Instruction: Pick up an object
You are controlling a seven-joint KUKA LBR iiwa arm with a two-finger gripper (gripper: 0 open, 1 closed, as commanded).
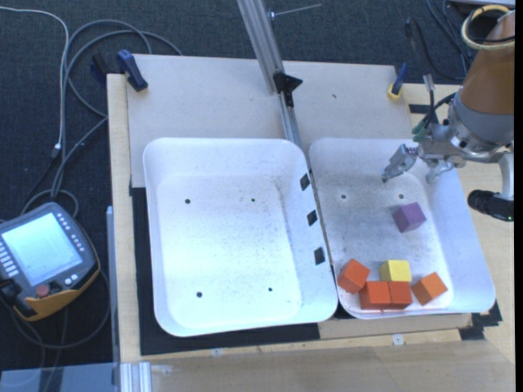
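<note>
The right bin [453, 219] holds several small blocks. A purple block [409, 216] lies alone near the bin's middle. Along the front wall sit a yellow block [396, 270] and three orange ones: one at the left [353, 275], a wider one in front [386, 294] and one at the right [430, 287]. My gripper [413, 169] hangs over the back of this bin, up and slightly right of the purple block. It is open, its fingers spread with nothing between them.
The left bin [163, 219] lies beside the right one. A metal pole [260, 31] rises slantwise from the bench behind the bins. Blue clamps [131, 68] grip the board's back corners. A teach pendant [41, 256] lies on the floor at left.
</note>
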